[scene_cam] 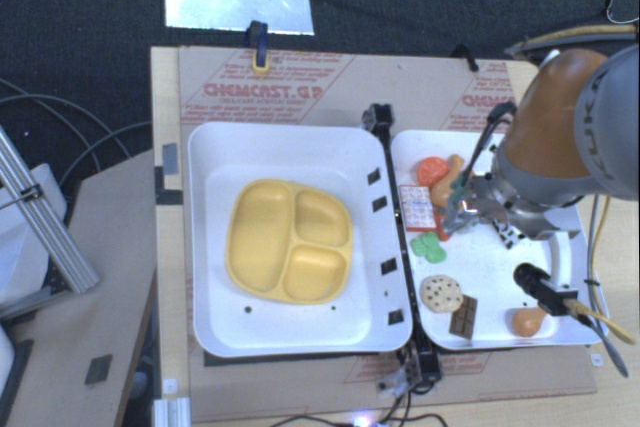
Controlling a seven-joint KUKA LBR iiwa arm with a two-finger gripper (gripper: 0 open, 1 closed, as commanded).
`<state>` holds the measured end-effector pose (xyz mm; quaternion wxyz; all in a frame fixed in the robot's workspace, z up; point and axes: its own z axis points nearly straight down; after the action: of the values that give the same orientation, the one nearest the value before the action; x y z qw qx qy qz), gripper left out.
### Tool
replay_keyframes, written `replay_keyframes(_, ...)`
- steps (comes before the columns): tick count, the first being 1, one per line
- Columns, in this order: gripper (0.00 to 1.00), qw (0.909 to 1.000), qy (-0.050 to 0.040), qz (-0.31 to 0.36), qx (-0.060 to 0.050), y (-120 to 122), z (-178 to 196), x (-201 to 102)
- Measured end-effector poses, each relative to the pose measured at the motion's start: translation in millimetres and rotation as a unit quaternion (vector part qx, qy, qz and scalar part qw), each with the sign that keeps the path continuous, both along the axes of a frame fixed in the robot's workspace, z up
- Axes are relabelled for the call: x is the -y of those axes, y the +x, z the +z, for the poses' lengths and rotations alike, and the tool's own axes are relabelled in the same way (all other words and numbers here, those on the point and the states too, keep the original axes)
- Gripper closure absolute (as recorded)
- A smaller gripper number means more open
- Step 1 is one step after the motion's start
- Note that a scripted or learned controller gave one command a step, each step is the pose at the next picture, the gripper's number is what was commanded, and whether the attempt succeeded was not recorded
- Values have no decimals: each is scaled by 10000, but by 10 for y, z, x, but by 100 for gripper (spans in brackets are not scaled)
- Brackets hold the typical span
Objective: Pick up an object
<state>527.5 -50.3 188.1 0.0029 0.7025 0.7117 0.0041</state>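
Brown board (290, 80) reads "CHEMCAST GP".

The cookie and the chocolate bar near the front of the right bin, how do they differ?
The cookie is round and pale tan with dark specks; the chocolate bar is oblong and dark brown all over. The cookie lies nearer the divider, the chocolate bar nearer the front rim. Both lie flat, side by side, in the right bin, apart from the gripper.

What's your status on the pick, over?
Gripper low in right bin, among toy food by red card and green piece. Nothing seen held. Cookie, chocolate lie apart.
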Motion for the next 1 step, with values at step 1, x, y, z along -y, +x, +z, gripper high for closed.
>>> replay_keyframes(1,100,10000,15,3,-25,-409,471,-798)
